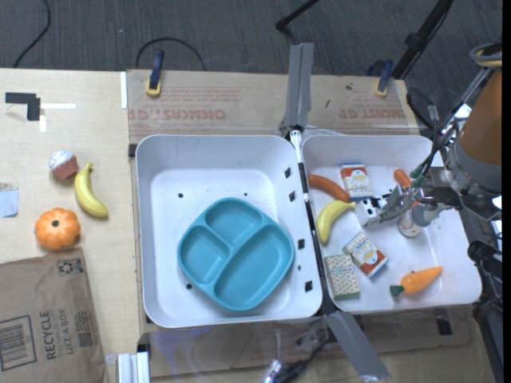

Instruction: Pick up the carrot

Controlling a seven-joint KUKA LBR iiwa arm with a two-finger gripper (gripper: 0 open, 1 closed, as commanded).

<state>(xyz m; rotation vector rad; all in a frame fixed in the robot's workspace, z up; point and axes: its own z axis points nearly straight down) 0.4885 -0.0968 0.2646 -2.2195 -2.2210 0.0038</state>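
Tapered orange plastic carrot with green stub (pixel 418 280) lying near front right corner of right shallow white bin (pixel 463 238), well apart from metal two-finger gripper (pixel 391 208). Gripper state: cannot tell. Nearby, curved yellow banana (pixel 330 217), small printed cartons (pixel 365 254). Left bin: blue three-compartment tray (pixel 235 254). Paper bag, "RECYCLE" (pixel 48 325).

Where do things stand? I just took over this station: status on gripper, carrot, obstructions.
Gripper low in the right bin, nothing visibly held. Carrot lies loose near the bin's front edge, apart from the gripper. Small carton nearby, not blocking.
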